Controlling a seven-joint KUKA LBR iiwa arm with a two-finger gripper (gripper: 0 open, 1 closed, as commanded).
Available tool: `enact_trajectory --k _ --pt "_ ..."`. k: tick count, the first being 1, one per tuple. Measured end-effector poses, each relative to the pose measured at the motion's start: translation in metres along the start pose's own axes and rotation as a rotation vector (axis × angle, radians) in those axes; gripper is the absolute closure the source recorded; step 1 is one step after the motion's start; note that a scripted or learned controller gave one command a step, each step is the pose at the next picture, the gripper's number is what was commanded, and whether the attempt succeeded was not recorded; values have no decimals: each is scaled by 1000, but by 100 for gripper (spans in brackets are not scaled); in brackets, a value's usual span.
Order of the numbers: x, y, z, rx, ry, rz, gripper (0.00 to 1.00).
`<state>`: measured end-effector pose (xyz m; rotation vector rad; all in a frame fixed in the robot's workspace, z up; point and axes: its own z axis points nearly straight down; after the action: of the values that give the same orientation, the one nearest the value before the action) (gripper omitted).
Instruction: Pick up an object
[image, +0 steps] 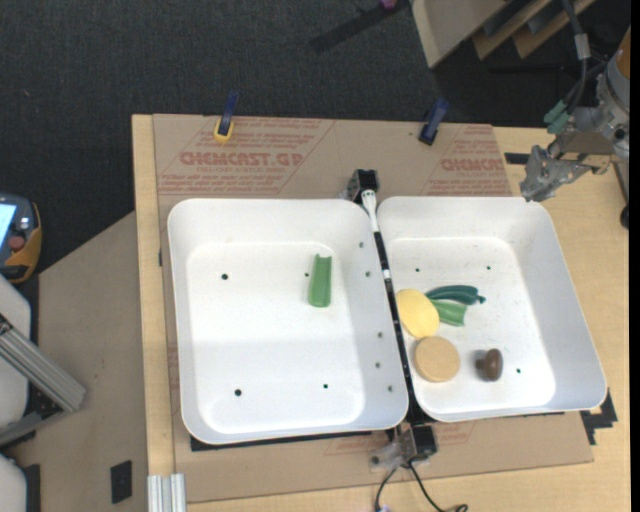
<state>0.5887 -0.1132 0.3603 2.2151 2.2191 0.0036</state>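
Yellow object (418, 312) etc. in right bin (560, 262), lying down-left of gripper (540, 180), which hovers beyond bin's far right corner; gripper open/closed state: cannot tell.

One stick (319, 280) lies in the left bin (200, 330); four items in the right bin (560, 300).

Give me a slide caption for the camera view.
End effector above right bin's far corner; green stick alone in left bin.
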Motion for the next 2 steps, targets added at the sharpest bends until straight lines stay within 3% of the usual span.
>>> enact_trajectory --k 1,2 --pt "28 -52 -9 8 5 -1 100" --pt "33 -107 -4 10 4 3 100"
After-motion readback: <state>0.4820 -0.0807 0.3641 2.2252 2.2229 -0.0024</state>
